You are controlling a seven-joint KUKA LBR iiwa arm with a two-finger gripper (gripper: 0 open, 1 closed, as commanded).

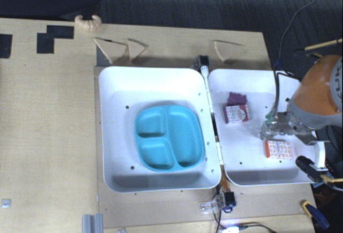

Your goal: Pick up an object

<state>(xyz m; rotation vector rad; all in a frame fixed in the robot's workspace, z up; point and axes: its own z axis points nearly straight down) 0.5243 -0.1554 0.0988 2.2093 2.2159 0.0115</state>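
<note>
Beside the pincer (273, 129) — grip unclear — lies a small red-and-white packet (278, 149).

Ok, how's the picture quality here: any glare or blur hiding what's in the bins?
Camera view: soft and slightly blurred overall; white bins are bright but not blown out, the right bin brighter; tray casts a mild shadow in the left bin; box labels unreadable; the gripper is a grey smear.

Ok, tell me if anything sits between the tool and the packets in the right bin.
Nothing visible does. The tool hangs over the right bin, just above the orange-and-white packet. The maroon packet lies apart to its left, with bare bin floor between. The blue divided tray sits in the left bin.
</note>
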